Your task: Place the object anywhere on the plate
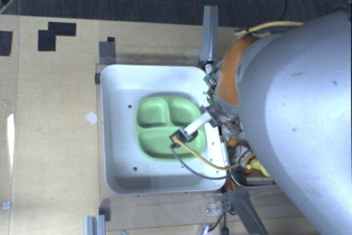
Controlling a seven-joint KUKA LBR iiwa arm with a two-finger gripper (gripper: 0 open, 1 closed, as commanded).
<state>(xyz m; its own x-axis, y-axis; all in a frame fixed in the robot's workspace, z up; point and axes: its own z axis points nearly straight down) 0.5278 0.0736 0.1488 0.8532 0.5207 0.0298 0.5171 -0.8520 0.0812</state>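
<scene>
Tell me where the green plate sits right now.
In the camera view, the green plate lies flat in the left white bin, right of the bin's middle. The grey arm reaches over the plate's right edge.

I see a big, round, grey arm with an orange band and a small metal gripper.

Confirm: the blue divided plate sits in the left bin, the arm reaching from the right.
Wrong colour: the camera view shows a green divided plate, not blue. It sits in the left bin, the arm reaching from the right.
</scene>
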